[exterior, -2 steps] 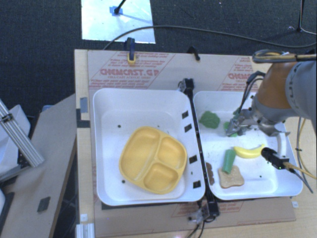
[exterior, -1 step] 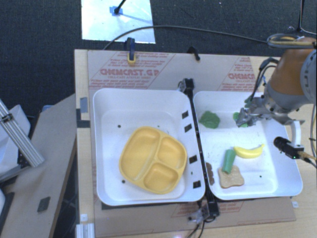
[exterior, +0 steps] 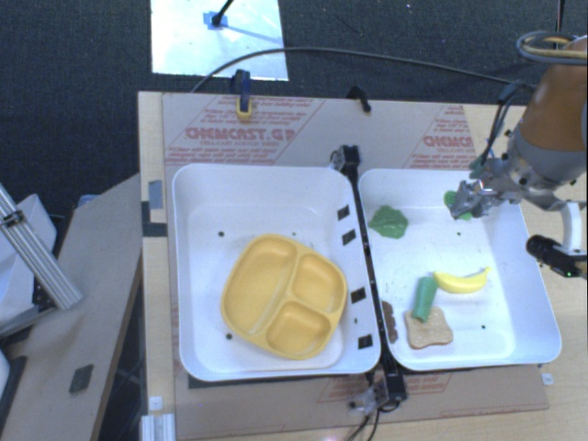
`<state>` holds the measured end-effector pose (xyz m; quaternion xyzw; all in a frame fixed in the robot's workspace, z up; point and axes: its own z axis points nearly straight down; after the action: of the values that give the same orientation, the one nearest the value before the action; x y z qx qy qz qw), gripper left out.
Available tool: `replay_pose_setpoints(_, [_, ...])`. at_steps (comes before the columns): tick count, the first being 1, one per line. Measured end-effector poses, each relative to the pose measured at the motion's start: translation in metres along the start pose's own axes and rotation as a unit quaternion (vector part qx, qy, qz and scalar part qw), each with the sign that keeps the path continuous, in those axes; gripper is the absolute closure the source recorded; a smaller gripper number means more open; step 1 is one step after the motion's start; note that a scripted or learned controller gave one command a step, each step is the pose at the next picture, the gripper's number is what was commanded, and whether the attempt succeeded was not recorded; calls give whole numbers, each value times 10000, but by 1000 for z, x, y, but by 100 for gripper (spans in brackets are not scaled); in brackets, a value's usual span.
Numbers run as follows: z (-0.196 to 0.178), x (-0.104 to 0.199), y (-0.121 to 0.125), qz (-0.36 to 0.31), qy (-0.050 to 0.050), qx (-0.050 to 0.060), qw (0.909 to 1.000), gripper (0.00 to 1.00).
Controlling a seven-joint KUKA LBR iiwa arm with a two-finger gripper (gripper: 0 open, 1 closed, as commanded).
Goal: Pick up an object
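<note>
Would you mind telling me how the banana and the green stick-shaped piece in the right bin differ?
The banana is yellow and curved; the green stick is green and straight. The banana lies roughly crosswise in the bin, while the green stick runs more lengthwise, its lower end resting on the toast slice. The banana looks slightly longer than the stick. Both lie flat in the right bin, close beside each other.

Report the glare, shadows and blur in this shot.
Camera view: even, soft light; the yellow tray casts only a faint shadow in the left bin. A pale sheet on the dark floor glares bright. The gripper and small items such as the banana look slightly soft.
</note>
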<state>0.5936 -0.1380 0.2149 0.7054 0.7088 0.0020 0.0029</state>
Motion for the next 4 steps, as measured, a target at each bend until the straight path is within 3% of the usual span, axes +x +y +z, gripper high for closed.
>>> replay_pose_setpoints(1, [-9, 0, 1, -2, 5, 21, 10000, 100])
replay_pose_setpoints(4, [-12, 171, 0, -27, 15, 28, 10000, 100])
